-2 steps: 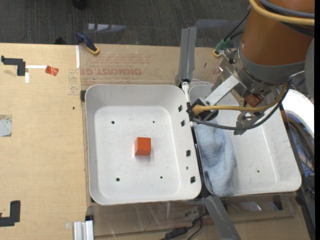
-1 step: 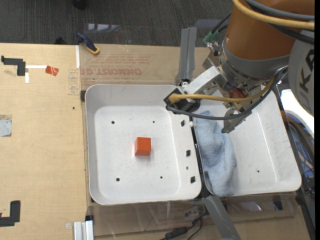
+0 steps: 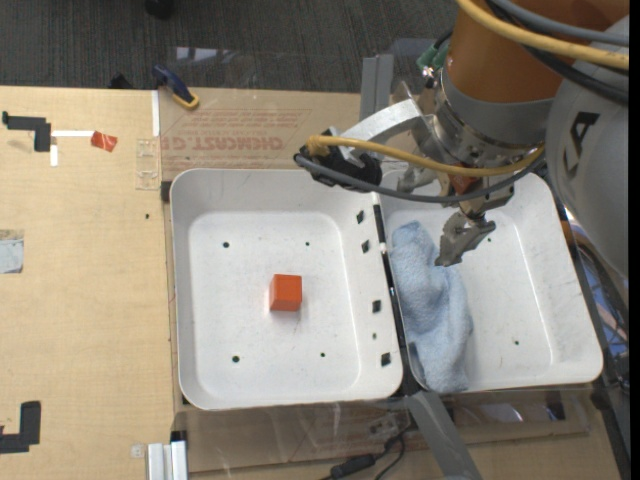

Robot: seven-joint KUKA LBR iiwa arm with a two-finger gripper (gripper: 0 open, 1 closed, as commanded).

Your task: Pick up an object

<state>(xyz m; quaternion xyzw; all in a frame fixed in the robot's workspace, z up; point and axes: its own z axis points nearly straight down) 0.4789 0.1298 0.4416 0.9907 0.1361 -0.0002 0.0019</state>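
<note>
An orange cube [image 3: 286, 293] sits near the middle of the left white bin [image 3: 200, 368]. A crumpled light-blue cloth [image 3: 432, 308] lies along the left side of the right white bin [image 3: 540, 298]. My gripper [image 3: 455, 244] hangs over the right bin, with its tip at the cloth's upper right edge. The cloth lies flat on the bin floor and does not look lifted. The grey and orange wrist above hides the back of the right bin.
A yellow hose and black cables [image 3: 340, 158] loop from the wrist over the back of the divider between the bins. A wooden board [image 3: 80, 268] lies left of the bins with a small red piece [image 3: 103, 141] on it. A blue clamp [image 3: 175, 85] sits behind.
</note>
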